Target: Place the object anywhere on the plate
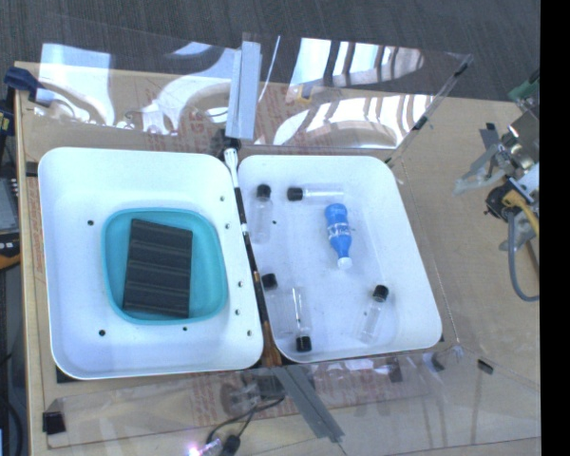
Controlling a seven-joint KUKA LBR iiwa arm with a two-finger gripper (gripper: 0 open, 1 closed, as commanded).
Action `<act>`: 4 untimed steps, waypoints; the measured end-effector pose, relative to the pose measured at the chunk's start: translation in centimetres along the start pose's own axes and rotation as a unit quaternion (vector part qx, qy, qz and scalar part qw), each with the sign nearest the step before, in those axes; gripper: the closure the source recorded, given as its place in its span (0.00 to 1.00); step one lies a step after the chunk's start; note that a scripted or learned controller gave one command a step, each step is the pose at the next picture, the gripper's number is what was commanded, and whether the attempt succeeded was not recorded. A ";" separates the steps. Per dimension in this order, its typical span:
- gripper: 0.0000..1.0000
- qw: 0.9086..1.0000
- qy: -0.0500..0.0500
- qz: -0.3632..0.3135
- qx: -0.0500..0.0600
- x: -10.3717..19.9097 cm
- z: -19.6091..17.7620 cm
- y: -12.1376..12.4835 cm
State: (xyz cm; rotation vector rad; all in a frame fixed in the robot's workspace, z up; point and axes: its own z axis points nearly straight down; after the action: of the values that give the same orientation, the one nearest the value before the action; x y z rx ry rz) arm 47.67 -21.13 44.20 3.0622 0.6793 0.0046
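Left bin (66, 255): teal plate (214, 283) carrying a dark ribbed block (159, 267). Right bin (413, 255): blue bottle (337, 232) among clear black-capped vials (373, 313). Far right: my pincer (499, 174), above the surface; its opening I cannot tell. Risk: round, smooth vials may roll or slip from my grasp.

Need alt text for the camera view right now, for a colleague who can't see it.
A dark ribbed block lies on the teal plate in the left bin. The right bin holds a blue bottle and several clear black-capped vials.
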 end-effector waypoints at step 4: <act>0.00 0.993 0.000 0.114 0.001 0.0 0.0 0.0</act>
State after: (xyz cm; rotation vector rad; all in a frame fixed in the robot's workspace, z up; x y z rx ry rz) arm 47.69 -21.07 44.19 3.1214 0.3254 0.0051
